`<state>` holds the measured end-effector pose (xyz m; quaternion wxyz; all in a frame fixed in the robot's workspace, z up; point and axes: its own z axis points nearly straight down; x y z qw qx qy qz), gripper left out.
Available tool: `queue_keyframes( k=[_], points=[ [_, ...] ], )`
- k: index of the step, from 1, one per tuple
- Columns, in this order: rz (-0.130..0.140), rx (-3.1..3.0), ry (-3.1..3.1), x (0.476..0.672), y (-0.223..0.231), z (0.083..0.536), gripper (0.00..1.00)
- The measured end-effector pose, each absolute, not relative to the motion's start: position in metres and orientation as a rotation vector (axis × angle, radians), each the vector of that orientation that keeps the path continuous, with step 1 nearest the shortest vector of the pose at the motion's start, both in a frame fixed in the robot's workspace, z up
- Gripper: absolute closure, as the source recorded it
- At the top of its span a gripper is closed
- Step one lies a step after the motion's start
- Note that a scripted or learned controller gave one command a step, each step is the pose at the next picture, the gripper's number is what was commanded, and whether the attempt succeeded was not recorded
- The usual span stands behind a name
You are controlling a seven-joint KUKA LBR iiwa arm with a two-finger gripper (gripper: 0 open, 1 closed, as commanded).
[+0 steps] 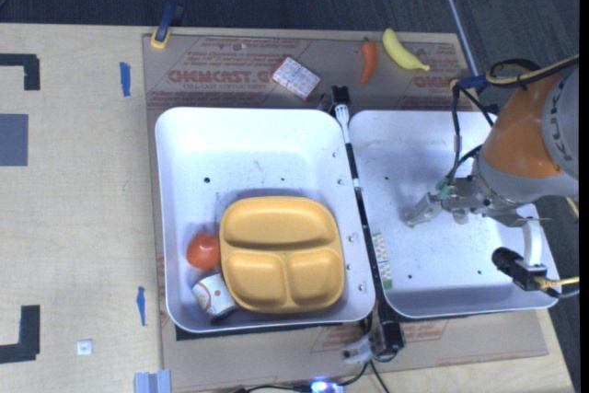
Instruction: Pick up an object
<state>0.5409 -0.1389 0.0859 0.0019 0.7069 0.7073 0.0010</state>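
The things worth picking are all sitting in the left bin (175,143), well away from the claw (416,213), across the rim where the two bins meet. Closest to the claw on that side is a yellow divided tray (281,251), lying flat with its three compartments facing up and taking up most of the near half of its bin. Beyond the tray, further from the claw, a small orange-red ball (202,249) is resting against the tray's far edge, and just below it a little white and orange object (213,294) is lying tucked into the bin's near corner (too small for me to say what it is).

The claw itself is hanging low over the floor of the right bin (405,143), pointing toward the left bin. Its pale fingers are blurring into the white floor, so I cannot tell whether they are spread or pressed together, and I am seeing nothing between them. Behind the claw the grey arm with its orange band (517,138) is reaching in from the right.

Up past both bins, on the cardboard (221,74), a yellow banana (402,51), a red-orange pepper (369,61) and a small patterned card (294,76) are lying well apart from the claw.
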Motion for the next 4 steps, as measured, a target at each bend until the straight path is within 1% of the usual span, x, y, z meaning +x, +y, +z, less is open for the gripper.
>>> queue_keyframes(
  k=[1, 2, 3, 4],
  points=[
    [0.003, 2.221, 2.222, 0.484, -0.093, 0.086, 0.00],
    [0.003, 2.220, 2.219, 0.518, -0.146, 0.086, 0.00],
    [0.003, 2.220, 2.220, 0.480, -0.127, 0.086, 0.00],
    [0.004, 2.219, 2.221, 0.481, -0.093, 0.086, 0.00]
  ],
)
